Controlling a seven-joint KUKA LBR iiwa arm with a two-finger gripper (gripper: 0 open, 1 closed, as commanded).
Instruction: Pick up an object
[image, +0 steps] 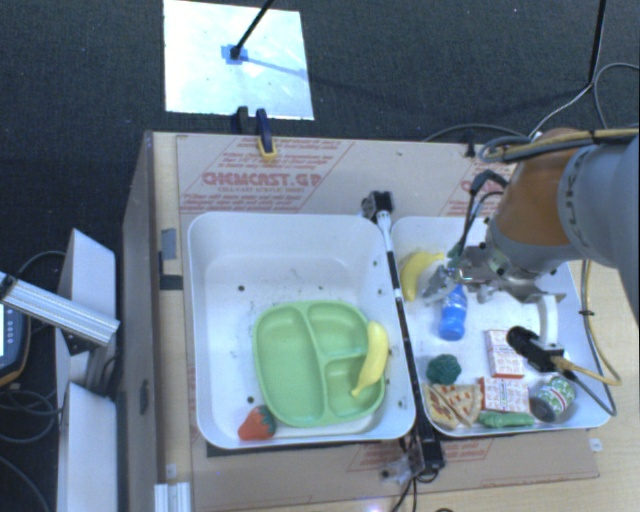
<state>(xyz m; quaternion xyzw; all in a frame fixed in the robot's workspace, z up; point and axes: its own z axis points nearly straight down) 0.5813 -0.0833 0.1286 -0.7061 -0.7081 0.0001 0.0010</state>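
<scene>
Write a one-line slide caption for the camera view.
Grey arm's gripper hovers over a blue bottle in the right bin; banana rests on green tray.

Two white bins (300, 235) sit on a tan bench sheet printed with red lettering (262, 180). Inside the left bin: a lime-green divided plate (300, 365), a yellow banana (373, 358), a red strawberry (257, 424). Right of that plate: a blue bottle (453, 313), dark green broccoli (444, 369), red-and-white cartons (503, 353).
</scene>
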